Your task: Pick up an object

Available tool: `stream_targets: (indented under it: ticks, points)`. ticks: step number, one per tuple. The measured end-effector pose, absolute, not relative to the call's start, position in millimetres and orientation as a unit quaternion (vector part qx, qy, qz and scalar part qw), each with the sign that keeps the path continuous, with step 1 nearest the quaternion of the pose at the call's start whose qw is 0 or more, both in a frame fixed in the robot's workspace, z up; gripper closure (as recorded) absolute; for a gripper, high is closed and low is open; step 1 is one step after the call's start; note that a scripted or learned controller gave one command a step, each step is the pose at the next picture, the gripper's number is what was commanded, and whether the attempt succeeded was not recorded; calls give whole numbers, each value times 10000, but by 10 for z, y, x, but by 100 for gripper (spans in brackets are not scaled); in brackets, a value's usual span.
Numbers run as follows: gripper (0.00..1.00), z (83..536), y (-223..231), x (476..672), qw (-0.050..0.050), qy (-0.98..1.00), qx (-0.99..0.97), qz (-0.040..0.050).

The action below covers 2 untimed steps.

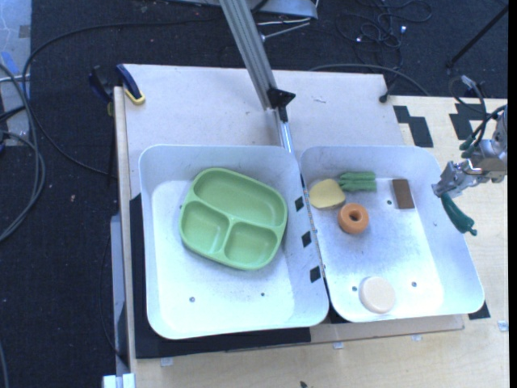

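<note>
The donut [354, 217] is lying untouched near the right bin's [452, 273] far edge, while the gripper [457, 186], its pincer state not discernible, is being held at that bin's right rim.

Left bin [161, 297]: one green three-compartment plate [233, 217]. Right bin [452, 273]: yellow piece [326, 193] touching green ridged item [357, 181]; orange ring [354, 218], brown block [401, 193], cream disc [376, 294]. Gripper [452, 186] above right bin's right rim.
</note>
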<state>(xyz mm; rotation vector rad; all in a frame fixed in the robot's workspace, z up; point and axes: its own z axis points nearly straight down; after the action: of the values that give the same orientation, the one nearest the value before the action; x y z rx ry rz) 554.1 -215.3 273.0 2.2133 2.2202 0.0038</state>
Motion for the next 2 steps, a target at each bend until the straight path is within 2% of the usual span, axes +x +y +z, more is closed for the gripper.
stream_targets:
  ticks: [1,2]
  points:
    - [100,2595,-1693,5517,-9,7091,7051,-4]
    - [100,2614,-1079,5501,-5,7093,7049,-1]
